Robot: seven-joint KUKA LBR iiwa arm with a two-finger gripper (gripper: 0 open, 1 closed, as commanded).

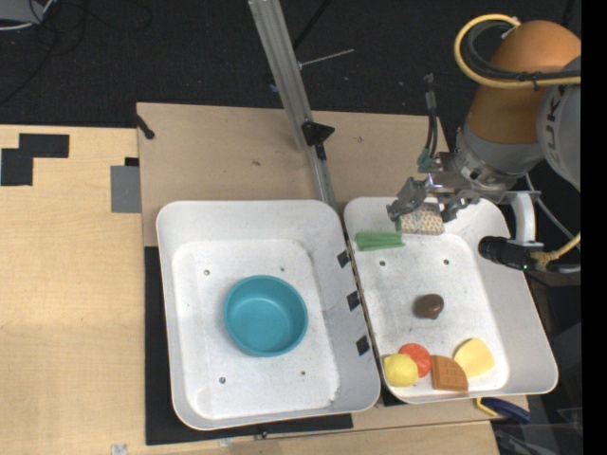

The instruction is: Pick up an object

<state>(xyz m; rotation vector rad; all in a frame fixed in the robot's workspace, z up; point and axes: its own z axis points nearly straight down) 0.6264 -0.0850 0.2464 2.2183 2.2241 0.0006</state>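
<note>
My gripper (423, 207) hangs over the far end of the right bin (498, 301). A beige speckled block (422, 222) sits between its fingers, and the gripper is shut on it. A flat green piece (378, 241) lies just to the block's left at the bin's far left corner. A small brown lump (429, 305) rests mid-bin. At the near end lie a yellow ball (400, 371), a red ball (415, 354), an orange-brown block (449, 374) and a yellow piece (474, 356).
The left bin (190, 245) holds a teal bowl (266, 315). A slanted metal rail (289, 83) rises behind the gap between the bins. Black clips (352, 300) sit along the divide.
</note>
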